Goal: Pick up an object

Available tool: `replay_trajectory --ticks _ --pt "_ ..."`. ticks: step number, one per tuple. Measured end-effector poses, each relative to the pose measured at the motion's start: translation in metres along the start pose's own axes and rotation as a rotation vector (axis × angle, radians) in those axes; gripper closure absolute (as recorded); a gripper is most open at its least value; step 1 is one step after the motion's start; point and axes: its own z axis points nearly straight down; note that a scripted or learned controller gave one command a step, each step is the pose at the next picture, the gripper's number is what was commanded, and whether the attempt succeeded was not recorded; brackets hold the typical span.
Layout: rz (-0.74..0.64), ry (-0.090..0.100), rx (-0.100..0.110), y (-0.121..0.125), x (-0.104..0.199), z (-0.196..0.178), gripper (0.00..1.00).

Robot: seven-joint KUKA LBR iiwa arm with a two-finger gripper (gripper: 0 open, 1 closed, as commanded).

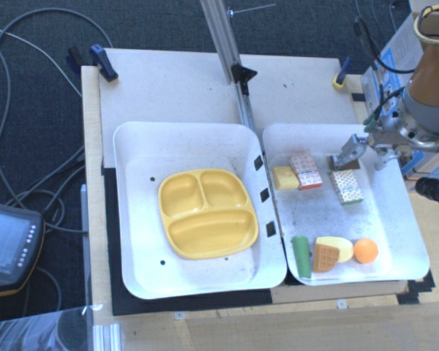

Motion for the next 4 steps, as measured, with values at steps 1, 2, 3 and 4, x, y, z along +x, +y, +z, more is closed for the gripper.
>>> replay_trajectory --ticks 1,2,3,4 --pt "0.000 0.000 0.000 0.000 0.000 0.000 0.00" --pt "0.000 0.000 0.005 0.004 0.003 0.043 0.00" --pt "0.001 0.001 0.007 -0.003 0.005 0.106 0.00" --pt "0.001 0.001 0.006 -0.004 0.006 0.152 0.00"
